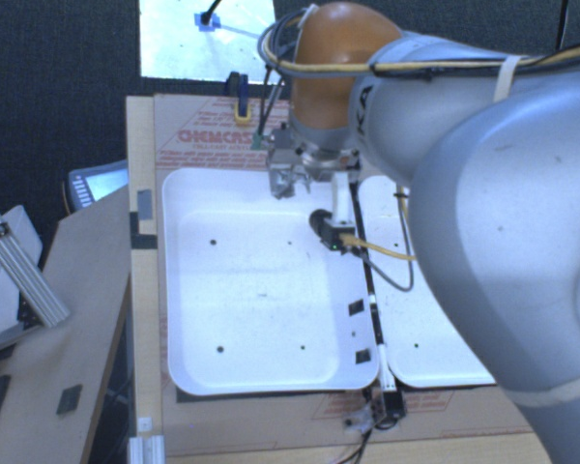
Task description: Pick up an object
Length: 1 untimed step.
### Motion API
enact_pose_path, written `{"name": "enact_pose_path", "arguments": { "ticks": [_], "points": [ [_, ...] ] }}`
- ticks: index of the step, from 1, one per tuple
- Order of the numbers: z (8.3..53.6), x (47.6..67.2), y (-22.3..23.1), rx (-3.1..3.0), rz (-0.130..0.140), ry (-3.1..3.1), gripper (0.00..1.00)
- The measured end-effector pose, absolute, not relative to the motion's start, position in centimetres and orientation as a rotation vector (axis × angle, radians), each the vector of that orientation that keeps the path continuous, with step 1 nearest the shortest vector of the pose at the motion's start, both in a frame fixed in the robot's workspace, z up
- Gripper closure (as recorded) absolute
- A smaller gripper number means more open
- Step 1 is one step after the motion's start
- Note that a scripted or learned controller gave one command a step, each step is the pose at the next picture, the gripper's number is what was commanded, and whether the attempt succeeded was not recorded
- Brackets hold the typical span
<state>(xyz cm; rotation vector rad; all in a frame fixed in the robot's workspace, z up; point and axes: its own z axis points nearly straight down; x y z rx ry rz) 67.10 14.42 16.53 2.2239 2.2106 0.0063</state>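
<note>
Gripper (pixel 284 182) hangs over the far right corner of the left bin (pixel 188 380); you can't tell if it's open or closed. Target object: can't locate it, since the arm (pixel 483 162) covers much of the right bin (pixel 435 365). Weight, stiffness and grip point can't be judged yet.

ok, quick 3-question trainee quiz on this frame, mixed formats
1. True or false: the gripper hangs over the far edge of the left bin.
2. What colour is the band above the wrist? A) blue B) orange C) green
3. Fill in: the black strip with clips runs between the left bin and the ____ bin.

Key: 1 true; 2 B, the orange band; 3 right.
</note>
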Motion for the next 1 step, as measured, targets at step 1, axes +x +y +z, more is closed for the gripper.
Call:
{"name": "enact_pose_path", "arguments": {
  "ticks": [1],
  "points": [
    [10.08, 66.83, 11.23, 2.223, -0.003, 2.221, 1.00]
  ]
}}
